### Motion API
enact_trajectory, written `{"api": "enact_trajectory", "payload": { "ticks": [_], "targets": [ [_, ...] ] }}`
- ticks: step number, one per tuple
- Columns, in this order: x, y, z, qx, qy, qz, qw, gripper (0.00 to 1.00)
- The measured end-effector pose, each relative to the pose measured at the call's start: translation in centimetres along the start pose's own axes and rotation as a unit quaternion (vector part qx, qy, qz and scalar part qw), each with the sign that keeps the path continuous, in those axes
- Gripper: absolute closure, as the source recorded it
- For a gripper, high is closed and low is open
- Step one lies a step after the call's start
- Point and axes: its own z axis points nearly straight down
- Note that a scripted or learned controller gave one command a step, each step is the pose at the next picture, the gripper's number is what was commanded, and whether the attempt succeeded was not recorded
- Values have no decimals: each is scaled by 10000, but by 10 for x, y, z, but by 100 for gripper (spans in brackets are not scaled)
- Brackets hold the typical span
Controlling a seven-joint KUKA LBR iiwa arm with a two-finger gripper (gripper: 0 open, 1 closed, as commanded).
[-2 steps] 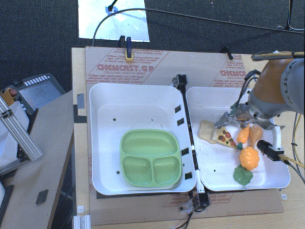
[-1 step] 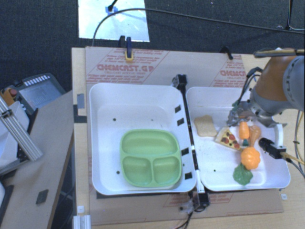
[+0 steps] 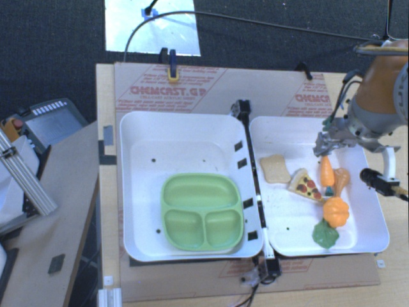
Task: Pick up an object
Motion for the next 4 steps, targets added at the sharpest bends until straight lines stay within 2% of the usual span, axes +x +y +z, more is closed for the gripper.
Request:
{"api": "enact_trajectory", "payload": {
  "ticks": [2, 3, 4],
  "targets": [
    [-11, 1, -100, 5, 2, -1, 10000, 100],
    [48, 3, -101, 25, 18, -24, 10000, 100],
    [104, -9, -104, 36, 17, -18, 10000, 100]
  ]
}}
